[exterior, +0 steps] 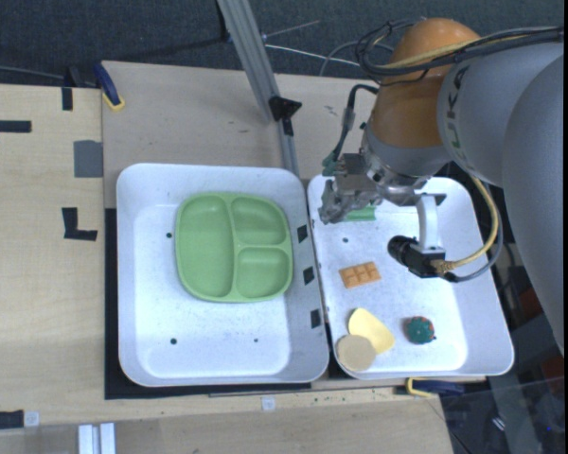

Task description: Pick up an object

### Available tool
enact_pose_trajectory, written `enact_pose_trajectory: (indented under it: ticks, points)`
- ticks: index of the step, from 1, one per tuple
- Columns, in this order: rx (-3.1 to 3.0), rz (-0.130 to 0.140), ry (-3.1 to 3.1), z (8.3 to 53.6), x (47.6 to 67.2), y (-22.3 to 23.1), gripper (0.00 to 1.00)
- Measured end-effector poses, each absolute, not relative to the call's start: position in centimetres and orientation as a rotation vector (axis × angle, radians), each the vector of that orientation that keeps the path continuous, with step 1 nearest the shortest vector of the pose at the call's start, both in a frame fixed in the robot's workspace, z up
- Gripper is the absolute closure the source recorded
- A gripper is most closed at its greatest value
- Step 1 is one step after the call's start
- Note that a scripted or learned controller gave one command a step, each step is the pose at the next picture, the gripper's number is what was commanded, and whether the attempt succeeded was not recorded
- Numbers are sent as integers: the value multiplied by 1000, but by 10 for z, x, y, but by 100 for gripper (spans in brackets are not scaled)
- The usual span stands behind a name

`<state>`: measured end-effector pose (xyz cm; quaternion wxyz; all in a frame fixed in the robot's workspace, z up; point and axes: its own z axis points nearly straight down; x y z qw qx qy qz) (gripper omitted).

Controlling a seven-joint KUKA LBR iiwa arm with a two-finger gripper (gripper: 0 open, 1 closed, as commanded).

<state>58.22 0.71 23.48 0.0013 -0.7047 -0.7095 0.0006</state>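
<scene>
My gripper (335, 206) hangs low over the far left corner of the right bin (473, 353). A green flat piece (362, 214) lies just to its right, partly hidden under the gripper body. An orange waffle-like piece (360, 274) lies in the middle of that bin. A yellow wedge (373, 328) and a tan round piece (355, 352) sit together at the near left. A small green and red ball-like object (418, 330) rests at the near right.
The left bin (142, 348) holds a green divided plate (234, 246). A grey metal bar (256, 60) slants over the bench behind the bins. A black camera module on a white bracket (418, 252) hangs off the arm above the right bin.
</scene>
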Motion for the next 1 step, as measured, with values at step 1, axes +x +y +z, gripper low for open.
enact_pose_trajectory:
  ticks: [1]
  points:
    - [-2213,1,-2227,223,600,56,100]
